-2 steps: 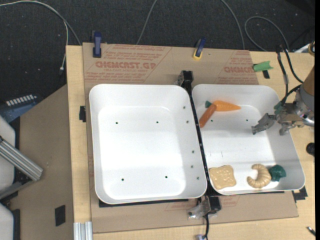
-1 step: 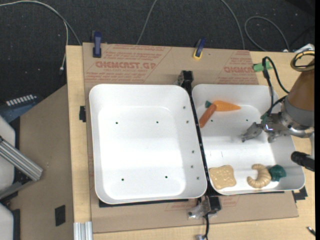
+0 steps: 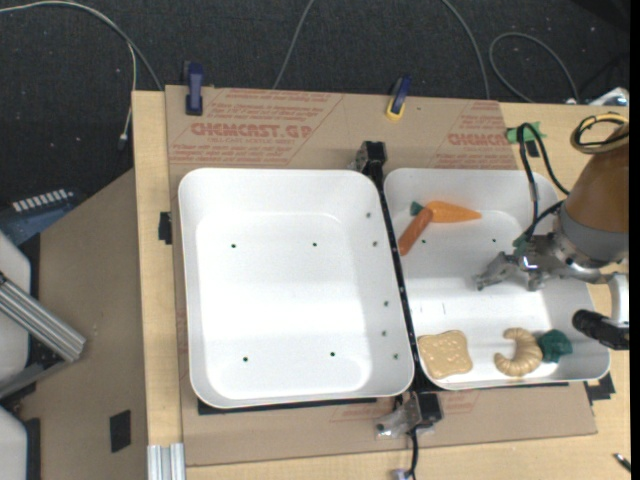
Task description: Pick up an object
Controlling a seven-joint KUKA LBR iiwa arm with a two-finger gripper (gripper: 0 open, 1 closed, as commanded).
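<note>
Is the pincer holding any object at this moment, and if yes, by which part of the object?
Nothing is held. The pincer hangs open over bare floor of the right bin, apart from the carrots, toast and croissant.

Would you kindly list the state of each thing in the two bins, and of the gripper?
Carrots: two, lying crossed, far end of right bin.
Toast slice: flat, near edge.
Croissant: lying beside green piece.
Gripper: above the bin's middle, holding nothing visible.
Left bin: upright.
</note>
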